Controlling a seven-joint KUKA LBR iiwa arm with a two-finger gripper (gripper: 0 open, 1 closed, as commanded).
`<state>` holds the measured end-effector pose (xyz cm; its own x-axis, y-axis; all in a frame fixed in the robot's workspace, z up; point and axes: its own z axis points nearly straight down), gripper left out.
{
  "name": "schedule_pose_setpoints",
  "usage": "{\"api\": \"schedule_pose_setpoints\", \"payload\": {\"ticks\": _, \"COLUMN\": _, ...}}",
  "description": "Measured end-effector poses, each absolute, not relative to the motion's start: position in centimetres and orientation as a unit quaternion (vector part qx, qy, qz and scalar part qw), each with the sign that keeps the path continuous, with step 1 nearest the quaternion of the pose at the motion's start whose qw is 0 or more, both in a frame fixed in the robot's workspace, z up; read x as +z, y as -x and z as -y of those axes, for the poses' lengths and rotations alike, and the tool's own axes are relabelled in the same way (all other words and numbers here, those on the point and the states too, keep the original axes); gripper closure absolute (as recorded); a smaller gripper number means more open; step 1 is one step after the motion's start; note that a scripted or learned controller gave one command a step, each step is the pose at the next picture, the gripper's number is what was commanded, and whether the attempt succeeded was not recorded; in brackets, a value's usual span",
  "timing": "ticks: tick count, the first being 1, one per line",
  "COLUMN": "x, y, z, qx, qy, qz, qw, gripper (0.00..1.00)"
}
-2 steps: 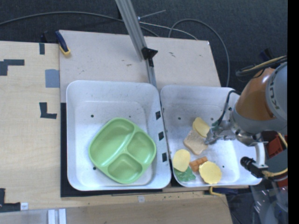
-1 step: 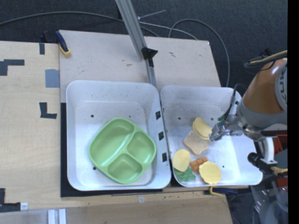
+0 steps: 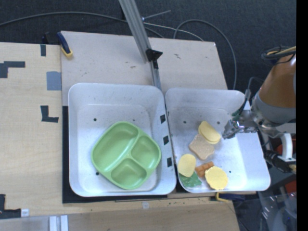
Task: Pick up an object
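Just left of pincer point(image 3: 229, 130), yellow piece point(image 3: 210, 132).

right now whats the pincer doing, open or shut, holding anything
Pincer: cannot be told; it sits low in the right bin, just beside the yellow toy food piece, with nothing seen in its grip.

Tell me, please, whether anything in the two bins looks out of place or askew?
Nothing is spilled or damaged. The green divided plate sits skewed in the left bin, and the food pieces lie huddled in the right bin.
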<state>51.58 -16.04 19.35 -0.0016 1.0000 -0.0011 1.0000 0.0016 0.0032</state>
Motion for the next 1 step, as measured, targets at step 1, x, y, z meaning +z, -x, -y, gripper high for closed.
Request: {"api": "schedule_pose_setpoints", "payload": {"ticks": 1, "x": 25.59, "y": -52.1, "z": 15.98, "qx": 0.0012, "qy": -0.706, "qz": -0.708, "qw": 0.003, "gripper": 1.0}}
